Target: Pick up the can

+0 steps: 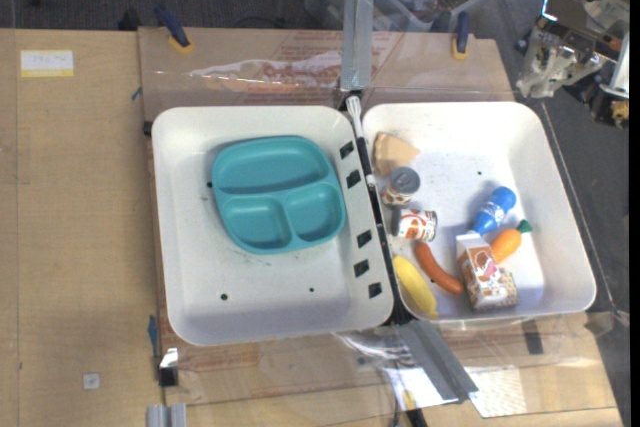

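The can sat upright at about 9 o'clock in the right bin, next to the divider. Gripper hung off at 1 o'clock; couldn't tell its grip state.

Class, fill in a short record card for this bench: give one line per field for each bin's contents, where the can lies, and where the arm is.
left bin: one teal divided plate
right bin: can, blue bottle, carrot, banana, sausage, carton, cheese wedge
can position: near the divider, just below the cheese wedge
arm: at the upper right, outside the bins, clear of the can
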Controlling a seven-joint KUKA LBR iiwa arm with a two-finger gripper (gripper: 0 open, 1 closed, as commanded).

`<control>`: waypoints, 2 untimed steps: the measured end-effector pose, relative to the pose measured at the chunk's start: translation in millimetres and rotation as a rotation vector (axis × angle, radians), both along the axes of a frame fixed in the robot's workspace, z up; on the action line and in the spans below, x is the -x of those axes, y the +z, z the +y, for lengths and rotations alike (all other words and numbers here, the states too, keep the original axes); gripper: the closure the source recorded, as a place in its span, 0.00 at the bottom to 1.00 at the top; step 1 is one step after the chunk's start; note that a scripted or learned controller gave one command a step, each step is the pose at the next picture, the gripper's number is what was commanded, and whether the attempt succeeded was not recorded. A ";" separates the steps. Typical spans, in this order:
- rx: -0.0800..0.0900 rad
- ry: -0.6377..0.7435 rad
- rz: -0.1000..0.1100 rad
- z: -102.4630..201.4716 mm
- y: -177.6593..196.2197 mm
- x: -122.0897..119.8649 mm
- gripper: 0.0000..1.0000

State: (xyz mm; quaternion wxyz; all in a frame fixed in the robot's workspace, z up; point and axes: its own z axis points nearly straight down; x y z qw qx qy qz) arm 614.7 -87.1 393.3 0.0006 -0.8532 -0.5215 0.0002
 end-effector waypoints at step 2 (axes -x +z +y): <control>0.003 0.018 -0.004 -114.9 43.0 63.0 1.00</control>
